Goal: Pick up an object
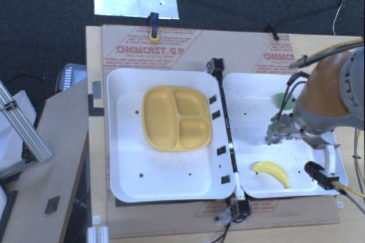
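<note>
Nearest the camera, a yellow banana [272,172] lay at the front of the right bin [246,122]. Just behind it the gripper [276,133] hung low, apart from it; whether spread or pressed together, I could not tell. A yellow divided tray [175,118] sat in the left bin [126,139].

— Left white bin [122,179]?
— Holds a yellow three-compartment plastic tray [174,118].
— Right white bin [248,93]?
— Holds a yellow banana [272,172] near the front; gripper [276,134] lowered above, green object [283,100] behind.
</note>
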